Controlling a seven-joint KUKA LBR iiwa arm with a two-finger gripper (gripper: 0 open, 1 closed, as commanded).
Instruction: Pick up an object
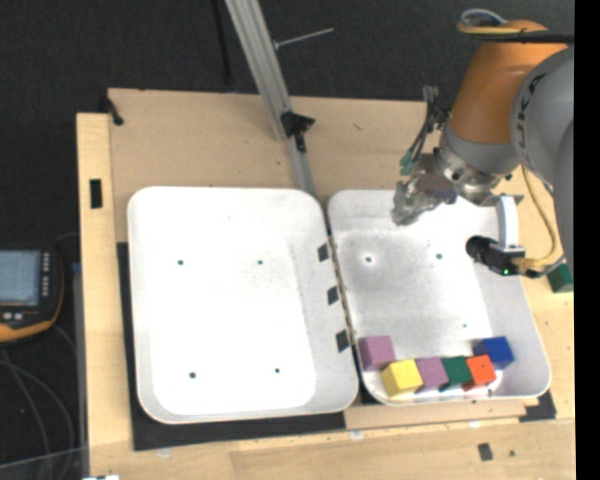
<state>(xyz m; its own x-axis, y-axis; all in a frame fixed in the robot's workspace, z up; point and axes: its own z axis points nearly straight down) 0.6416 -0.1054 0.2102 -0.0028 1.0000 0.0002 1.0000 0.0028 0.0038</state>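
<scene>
Wooden bench [210,138], two white bins, end effector [412,208] above right bin [420,268], grip state unclear, coloured blocks [435,368] at near edge

Small blocks clustered along near edge of right bin [435,258], all resting flat on bin floor. Purple block [377,350] leftmost, slightly back. Yellow block [402,376] just in front of it, touching second purple block [432,371]. Green block [455,370] next, then orange block [479,370]. Blue block [494,349] behind orange, near right wall.
</scene>
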